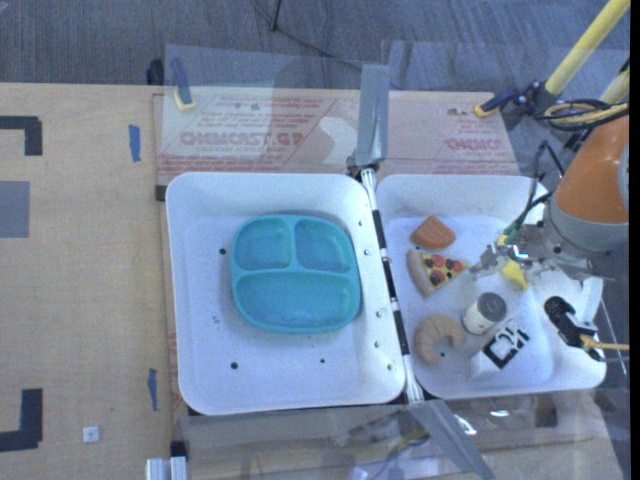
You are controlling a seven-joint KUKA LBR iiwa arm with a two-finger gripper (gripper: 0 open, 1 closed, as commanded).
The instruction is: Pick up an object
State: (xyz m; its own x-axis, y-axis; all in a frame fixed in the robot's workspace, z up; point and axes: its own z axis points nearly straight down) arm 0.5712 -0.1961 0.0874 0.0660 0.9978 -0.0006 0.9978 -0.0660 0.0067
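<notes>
While the gripper (498, 258) is hanging over the right bin (455, 200) at the right of the frame, nothing is showing in its grasp and how far open it is cannot be told from this slant, so the pick is looking not yet done, with closing on something and lifting it both left. Just left of it a pizza slice (435, 269) is lying nearest, with an orange-brown bun (432, 232) above it, a pale can (485, 311) and a croissant (437, 336) below, and a black-and-white cube (507, 345) toward the lower edge. Further left, the left bin (190, 298) is holding a teal divided plate (296, 273) — well apart from the gripper.
</notes>
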